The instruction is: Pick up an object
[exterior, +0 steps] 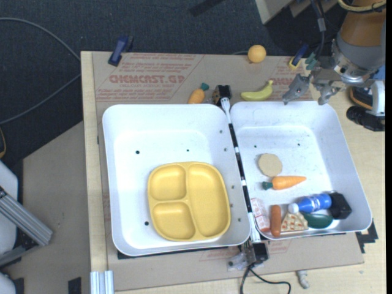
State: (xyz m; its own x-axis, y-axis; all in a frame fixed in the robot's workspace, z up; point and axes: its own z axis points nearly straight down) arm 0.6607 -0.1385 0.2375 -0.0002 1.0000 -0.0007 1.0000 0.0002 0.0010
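My fingers (308,90) hang spread and empty above the right bin's (343,133) far rim, near the banana (257,92).

Arm (361,23) ran off the top-right edge. Bottle (315,202) partly covered a green item (320,220), type unclear. Small object (220,93) behind the bins was too small to identify.
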